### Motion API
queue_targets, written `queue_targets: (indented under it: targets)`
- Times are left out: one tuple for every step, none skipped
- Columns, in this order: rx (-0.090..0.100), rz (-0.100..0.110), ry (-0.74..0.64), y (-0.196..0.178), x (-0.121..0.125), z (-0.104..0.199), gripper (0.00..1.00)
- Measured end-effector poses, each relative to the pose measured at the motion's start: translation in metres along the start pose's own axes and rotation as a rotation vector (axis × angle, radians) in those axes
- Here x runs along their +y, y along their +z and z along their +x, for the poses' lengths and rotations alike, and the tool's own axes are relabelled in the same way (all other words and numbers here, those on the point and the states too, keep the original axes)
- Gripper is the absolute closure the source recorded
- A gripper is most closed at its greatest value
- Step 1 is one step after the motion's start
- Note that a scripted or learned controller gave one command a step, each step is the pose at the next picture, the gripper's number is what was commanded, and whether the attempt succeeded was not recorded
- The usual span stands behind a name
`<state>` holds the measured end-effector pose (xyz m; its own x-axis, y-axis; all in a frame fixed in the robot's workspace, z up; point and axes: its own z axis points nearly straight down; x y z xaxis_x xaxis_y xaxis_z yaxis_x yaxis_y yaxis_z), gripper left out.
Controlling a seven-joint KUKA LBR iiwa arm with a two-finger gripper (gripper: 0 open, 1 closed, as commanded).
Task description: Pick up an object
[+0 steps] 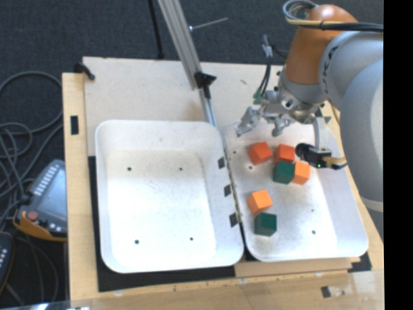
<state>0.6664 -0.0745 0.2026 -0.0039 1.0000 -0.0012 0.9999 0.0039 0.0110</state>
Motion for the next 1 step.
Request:
queue_targets:
  targets:
    - [-0.001,0.016,0.006,0.1013,0.0037,-0.0408,0.00]
